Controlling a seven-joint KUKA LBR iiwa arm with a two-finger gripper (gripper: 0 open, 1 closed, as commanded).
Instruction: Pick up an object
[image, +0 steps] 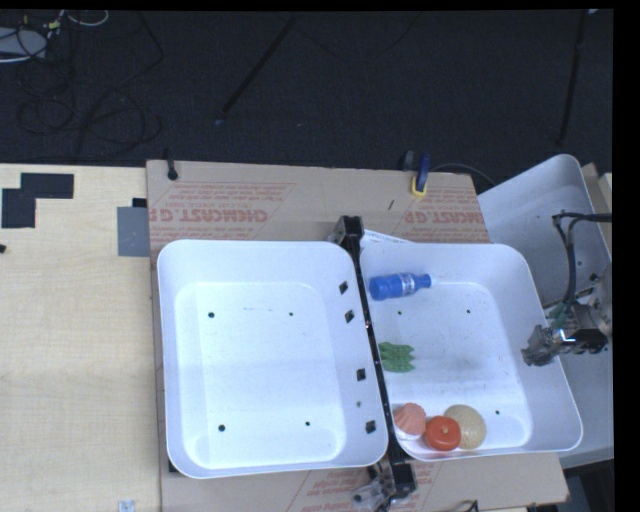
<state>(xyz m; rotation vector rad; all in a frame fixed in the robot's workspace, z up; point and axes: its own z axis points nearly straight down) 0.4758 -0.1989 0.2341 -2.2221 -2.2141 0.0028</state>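
The right bin (500, 262) holds a blue bottle (399, 285) lying on its side near the back left. A small green object (396, 357) lies by the divider. At the front, a pink piece (409, 418), a red round object (442, 433) and a pale cream round object (466, 425) sit together. My gripper (541, 350) sits at the right bin's right rim, away from all the objects; it is small and dark, and I see nothing held in it.
The left bin (260, 360) sits next to the right one, joined by a black divider (365, 340). Cardboard lies under both bins. A white sheet (545, 200) rises at the back right. Cables hang near the gripper.
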